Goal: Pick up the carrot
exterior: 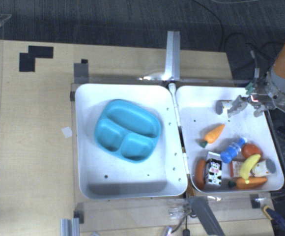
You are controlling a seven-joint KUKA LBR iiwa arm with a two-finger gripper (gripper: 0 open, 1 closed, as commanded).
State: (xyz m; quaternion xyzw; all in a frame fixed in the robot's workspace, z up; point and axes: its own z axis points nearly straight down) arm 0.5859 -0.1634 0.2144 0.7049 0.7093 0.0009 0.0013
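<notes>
Toy pile [236,168]: nearest you, along the right bin's [196,98] front wall, a banana [251,164], blue bottle [232,150] and small carton [213,171] huddle together.
Carrot [214,133]: you'll find it lying alone mid-bin, just behind the pile, green tip pointing front-left.
Gripper [236,106]: hovers over the bin's back right part, apart from the carrot; fingers spread, nothing between them.
Left bin [88,146]: holds a blue divided plate [127,130].

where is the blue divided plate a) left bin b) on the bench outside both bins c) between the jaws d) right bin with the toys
a) The blue plate lies alone in the left bin, while the carrot and the other toys sit in the right bin.
</notes>
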